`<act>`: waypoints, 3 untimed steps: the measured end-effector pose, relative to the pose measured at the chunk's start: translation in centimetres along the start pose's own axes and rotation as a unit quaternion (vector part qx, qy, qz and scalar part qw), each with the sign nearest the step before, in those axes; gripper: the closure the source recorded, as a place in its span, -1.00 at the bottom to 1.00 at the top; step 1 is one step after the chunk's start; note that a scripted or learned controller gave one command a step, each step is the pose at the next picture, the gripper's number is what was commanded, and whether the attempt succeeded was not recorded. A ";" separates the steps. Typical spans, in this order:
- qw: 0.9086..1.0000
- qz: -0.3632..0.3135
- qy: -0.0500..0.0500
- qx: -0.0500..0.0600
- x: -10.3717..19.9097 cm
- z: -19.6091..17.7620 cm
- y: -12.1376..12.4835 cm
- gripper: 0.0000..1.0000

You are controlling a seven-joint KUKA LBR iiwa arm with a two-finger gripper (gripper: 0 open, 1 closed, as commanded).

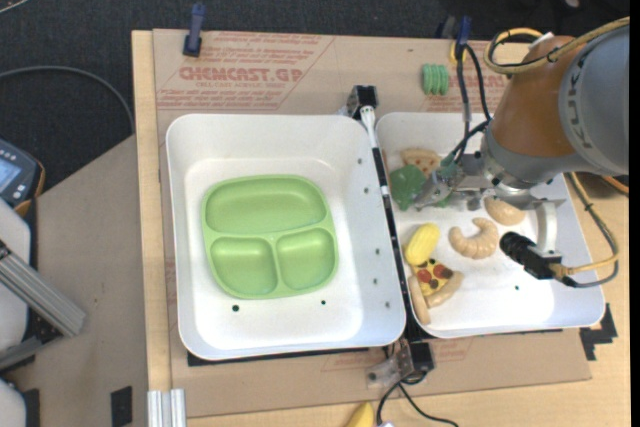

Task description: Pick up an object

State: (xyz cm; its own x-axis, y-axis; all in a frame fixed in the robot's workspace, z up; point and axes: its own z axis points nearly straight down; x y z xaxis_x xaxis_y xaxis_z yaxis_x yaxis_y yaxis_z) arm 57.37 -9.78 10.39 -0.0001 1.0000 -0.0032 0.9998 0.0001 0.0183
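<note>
Nothing was lifted yet: my gripper hung low in the right bin beside the green broccoli-like toy, and I could not tell its state or whether it touched the toy, while the croissant, yellow piece and pizza slice lay untouched nearby.

One fixed camera looks down at a slant from above, taking in both white bins side by side.
</note>
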 end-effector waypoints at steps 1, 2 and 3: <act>1.000 -0.004 0.003 0.002 6.4 -8.7 4.6 -1.00; 1.000 -0.003 0.004 0.013 12.4 -8.1 -3.6 -1.00; 1.000 0.000 0.002 0.009 12.0 -9.2 -3.3 1.00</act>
State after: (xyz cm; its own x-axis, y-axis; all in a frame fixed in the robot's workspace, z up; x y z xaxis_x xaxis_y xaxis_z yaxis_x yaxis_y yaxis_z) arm 53.93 2.23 19.51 0.0004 1.0000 0.0008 1.0000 -0.0004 0.0002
